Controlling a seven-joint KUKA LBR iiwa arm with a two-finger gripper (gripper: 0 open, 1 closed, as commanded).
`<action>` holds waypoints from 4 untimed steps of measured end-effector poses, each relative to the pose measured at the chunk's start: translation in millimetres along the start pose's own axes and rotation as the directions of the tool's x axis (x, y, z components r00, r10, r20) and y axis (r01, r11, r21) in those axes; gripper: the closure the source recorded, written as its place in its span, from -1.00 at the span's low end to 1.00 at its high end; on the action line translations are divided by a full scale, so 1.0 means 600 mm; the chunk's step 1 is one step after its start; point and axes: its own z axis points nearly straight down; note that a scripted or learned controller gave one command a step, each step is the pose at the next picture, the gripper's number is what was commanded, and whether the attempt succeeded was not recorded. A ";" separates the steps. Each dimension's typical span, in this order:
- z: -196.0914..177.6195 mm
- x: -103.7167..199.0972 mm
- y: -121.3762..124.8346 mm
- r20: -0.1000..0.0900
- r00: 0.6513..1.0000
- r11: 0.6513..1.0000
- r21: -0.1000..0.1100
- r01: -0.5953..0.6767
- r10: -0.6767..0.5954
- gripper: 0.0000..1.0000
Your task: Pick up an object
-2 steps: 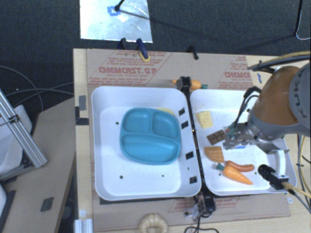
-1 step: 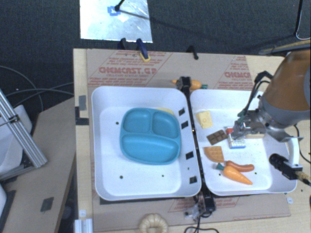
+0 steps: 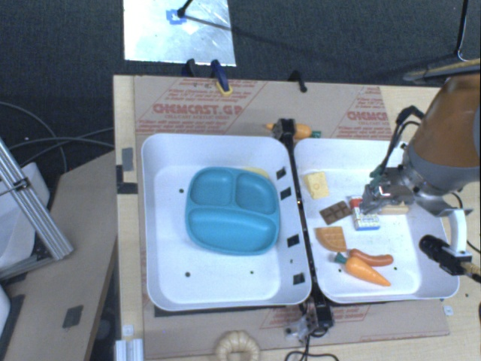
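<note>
The right bin (image 3: 421, 277) holds several toy foods. A pale yellow cheese piece (image 3: 317, 184) lies at its upper left, a brown chocolate piece (image 3: 335, 212) below it, a tan cracker (image 3: 331, 238) lower still. An orange carrot (image 3: 367, 271) and a reddish sausage (image 3: 370, 259) lie near the front. My gripper (image 3: 368, 210) reaches down in the bin's middle, right over a small blue, white and red item (image 3: 367, 222). The gripper's own body hides how the fingers stand.
The left bin (image 3: 161, 277) carries a blue divided plate (image 3: 233, 209) with a yellow item (image 3: 258, 171) peeking behind it. An orange toy (image 3: 301, 132) sits on the bench behind the bins. A black arm part (image 3: 443, 254) overhangs the right bin's right rim.
</note>
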 end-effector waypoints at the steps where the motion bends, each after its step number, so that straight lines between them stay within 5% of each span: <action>1: -0.005 0.094 0.053 -0.002 1.000 1.000 -0.001 0.006 -0.006 1.00; 3: -0.016 0.259 0.141 -0.003 1.000 1.000 0.000 0.005 -0.005 1.00; 4: -0.009 0.252 0.133 0.000 1.000 1.000 0.002 -0.001 0.001 1.00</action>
